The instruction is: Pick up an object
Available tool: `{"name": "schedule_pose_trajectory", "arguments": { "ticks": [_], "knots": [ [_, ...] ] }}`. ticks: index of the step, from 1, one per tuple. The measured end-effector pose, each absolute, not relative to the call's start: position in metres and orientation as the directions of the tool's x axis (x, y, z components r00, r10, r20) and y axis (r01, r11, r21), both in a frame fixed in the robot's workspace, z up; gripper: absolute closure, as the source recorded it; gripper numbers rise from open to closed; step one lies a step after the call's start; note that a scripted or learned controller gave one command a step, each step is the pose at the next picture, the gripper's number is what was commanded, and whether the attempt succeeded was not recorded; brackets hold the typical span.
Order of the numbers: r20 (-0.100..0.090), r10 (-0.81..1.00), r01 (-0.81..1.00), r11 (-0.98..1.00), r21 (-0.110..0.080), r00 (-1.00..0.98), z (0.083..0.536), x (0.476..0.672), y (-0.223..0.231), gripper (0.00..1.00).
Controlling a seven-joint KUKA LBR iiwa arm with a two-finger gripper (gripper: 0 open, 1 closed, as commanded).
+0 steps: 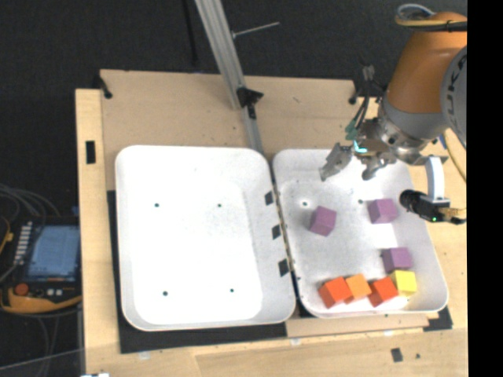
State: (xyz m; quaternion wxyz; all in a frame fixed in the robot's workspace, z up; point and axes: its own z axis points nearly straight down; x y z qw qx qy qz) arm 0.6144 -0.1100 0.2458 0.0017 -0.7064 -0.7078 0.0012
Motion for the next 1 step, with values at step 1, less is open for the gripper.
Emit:
{"name": "schedule_pose_trajectory", "arguments": {
  "ticks": [1],
  "knots": [
    [0.0, 1.0, 1.0, 0.001, 0.001, -0.001, 0.2485, 0.6153, -0.1101, 0.0]
  ]
}}
